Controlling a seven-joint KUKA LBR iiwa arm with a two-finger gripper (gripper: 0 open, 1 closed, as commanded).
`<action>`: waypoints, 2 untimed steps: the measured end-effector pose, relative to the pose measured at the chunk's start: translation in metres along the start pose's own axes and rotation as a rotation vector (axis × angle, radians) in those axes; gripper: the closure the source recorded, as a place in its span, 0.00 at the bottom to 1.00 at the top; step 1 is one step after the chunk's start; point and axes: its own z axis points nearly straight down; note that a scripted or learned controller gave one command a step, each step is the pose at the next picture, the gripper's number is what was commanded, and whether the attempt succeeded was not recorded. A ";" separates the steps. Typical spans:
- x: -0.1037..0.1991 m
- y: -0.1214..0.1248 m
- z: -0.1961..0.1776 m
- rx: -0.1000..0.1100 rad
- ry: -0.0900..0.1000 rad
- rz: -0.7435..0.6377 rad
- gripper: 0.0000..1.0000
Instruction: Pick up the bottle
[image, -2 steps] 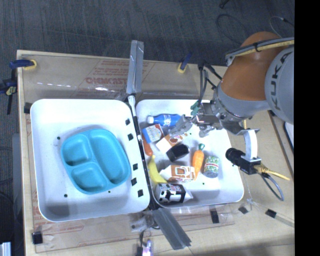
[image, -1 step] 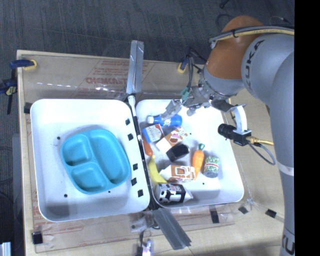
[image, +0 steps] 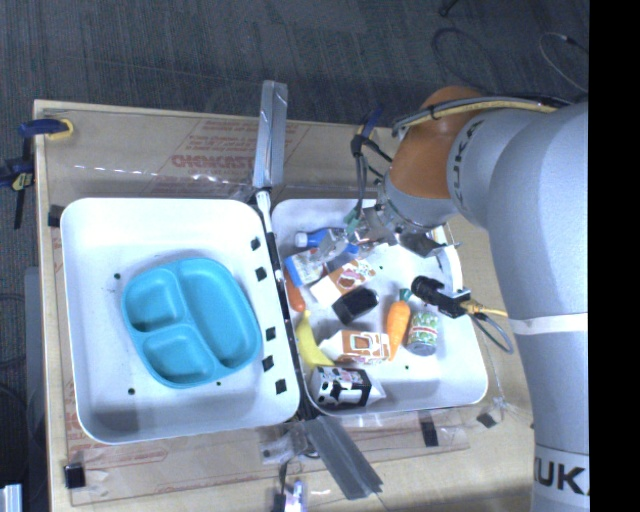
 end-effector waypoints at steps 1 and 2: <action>-0.035 0.015 0.037 0.009 0.002 0.064 0.00; -0.034 0.016 0.027 0.005 0.000 0.058 1.00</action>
